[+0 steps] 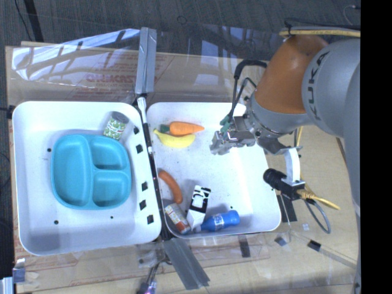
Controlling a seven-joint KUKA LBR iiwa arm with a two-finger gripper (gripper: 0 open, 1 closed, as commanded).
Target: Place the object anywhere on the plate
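The arm (306, 84) reaches in, its gripper (222, 141) over the right bin (257, 188); grip state unreadable.

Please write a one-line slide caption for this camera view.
Tool hovers over the right bin near carrot and banana; blue plate sits left.

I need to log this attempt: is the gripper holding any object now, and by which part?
Nothing can be seen between the fingers of the gripper. It hangs over the right bin, right of the carrot and banana.

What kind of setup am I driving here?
Probably a lab pick-and-place bench: two white bins, toy food such as a carrot and banana, a blue plate, and a KUKA arm.
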